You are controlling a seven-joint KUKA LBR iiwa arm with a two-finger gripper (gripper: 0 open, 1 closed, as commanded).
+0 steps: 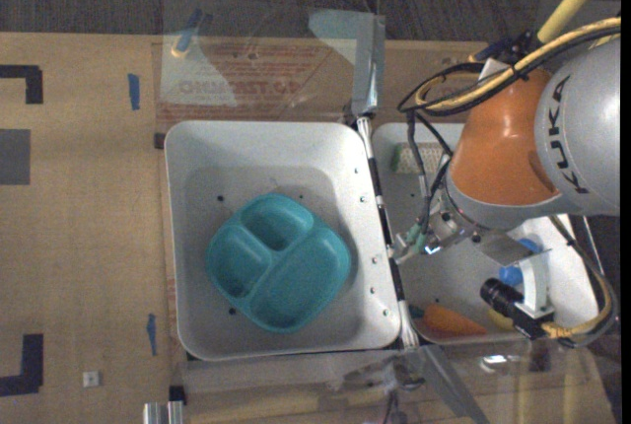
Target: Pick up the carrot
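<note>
One carrot (453, 319) lies at the lower edge of the right bin (431, 286), below the arm. The gripper (422, 243) hovers near the divider; I can't tell its state. It looks light, stiff and smooth, so grip across the thick middle.

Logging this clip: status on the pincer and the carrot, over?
Pincer low at right bin's left wall, nothing seen in it. Carrot lying at that bin's near edge, apart from pincer. Arm overhangs the bin.
</note>
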